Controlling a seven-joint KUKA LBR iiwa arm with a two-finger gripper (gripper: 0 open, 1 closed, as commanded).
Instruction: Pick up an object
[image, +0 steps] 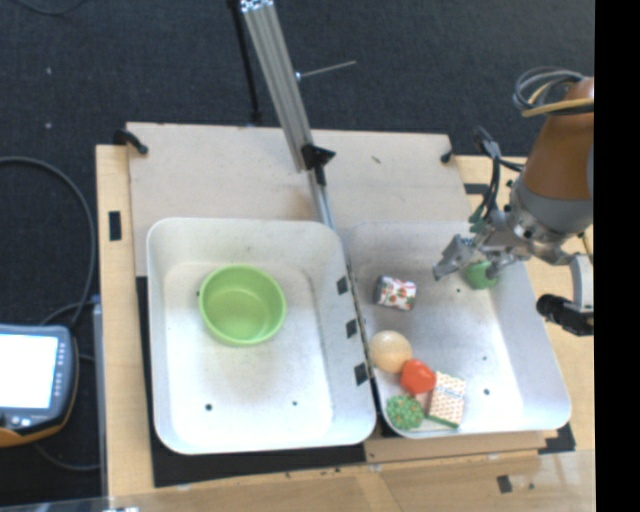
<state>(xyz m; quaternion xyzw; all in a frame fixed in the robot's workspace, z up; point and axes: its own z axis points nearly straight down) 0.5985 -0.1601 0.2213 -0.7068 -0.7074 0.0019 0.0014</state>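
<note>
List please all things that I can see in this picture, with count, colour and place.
bowl: 1, light green, in the left bin
left bin: 1, white, left half of the bench
right bin: 1, white, right half of the bench
small printed box: 1, white with red and green marks, right bin, upper left
round ball: 1, pale yellow, right bin, near its left wall
small round object: 1, red-orange, right bin, below the ball
patterned block: 1, white with orange print, right bin, front edge
green bumpy object: 1, green, right bin, front corner
green object: 1, green, at the gripper
handheld screen: 1, orange-edged, far left
gripper: 1, grey, over right bin's back
</note>
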